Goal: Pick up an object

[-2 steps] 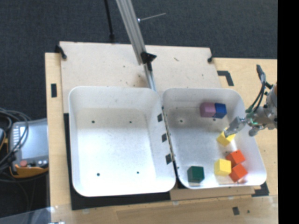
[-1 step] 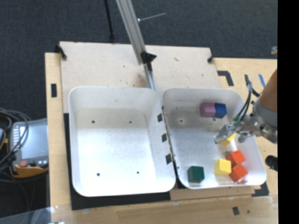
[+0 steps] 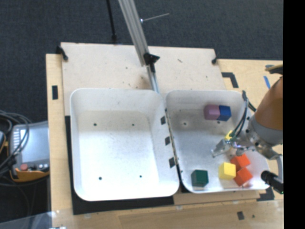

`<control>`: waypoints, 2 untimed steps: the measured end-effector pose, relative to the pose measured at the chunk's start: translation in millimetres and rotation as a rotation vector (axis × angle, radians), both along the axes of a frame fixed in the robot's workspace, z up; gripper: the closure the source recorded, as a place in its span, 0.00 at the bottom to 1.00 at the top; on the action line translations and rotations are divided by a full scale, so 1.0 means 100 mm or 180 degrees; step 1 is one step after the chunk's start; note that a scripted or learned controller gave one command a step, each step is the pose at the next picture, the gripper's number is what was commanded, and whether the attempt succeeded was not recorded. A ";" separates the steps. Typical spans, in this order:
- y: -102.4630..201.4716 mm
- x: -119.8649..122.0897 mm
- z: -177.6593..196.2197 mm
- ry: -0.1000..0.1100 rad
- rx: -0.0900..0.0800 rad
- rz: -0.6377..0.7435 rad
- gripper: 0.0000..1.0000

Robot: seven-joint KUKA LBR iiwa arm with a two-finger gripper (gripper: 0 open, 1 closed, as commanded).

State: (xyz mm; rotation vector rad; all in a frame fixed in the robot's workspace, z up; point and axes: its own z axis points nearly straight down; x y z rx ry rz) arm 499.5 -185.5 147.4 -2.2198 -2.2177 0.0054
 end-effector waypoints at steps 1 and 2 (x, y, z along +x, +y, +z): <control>-0.02 0.02 -0.50 -0.0033 -0.0012 -0.0002 0.00; -0.02 0.03 -0.37 -0.0050 -0.0012 -0.0027 1.00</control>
